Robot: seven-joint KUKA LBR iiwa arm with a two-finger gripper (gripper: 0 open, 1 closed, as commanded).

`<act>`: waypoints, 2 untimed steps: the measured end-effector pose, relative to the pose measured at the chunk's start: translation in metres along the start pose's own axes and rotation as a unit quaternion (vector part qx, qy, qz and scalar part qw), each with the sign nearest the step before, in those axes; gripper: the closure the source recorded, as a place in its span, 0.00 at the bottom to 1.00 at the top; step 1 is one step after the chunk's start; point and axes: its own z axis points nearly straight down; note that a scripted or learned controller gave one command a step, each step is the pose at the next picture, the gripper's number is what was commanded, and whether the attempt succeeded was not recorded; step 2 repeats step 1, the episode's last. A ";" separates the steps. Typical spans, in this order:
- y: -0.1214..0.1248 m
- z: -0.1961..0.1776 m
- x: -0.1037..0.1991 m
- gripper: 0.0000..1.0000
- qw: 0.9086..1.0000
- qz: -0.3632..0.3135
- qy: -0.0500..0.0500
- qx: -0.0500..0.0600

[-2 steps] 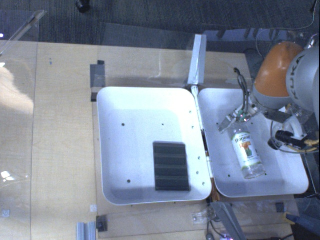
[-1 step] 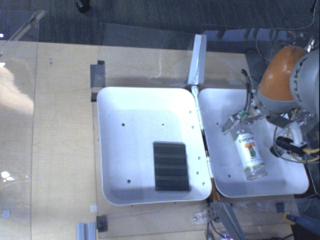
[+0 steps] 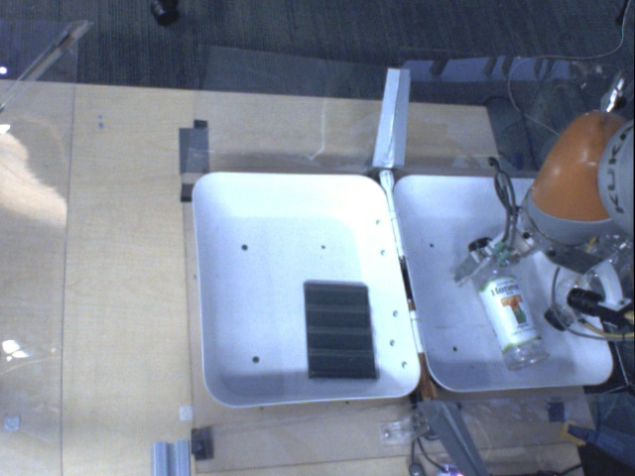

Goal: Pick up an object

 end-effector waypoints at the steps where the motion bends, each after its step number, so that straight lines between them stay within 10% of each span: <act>1: -0.007 0.002 -0.046 0.00 0.990 0.142 0.000 0.001; 2: -0.007 0.002 -0.046 0.00 0.990 0.142 0.000 0.001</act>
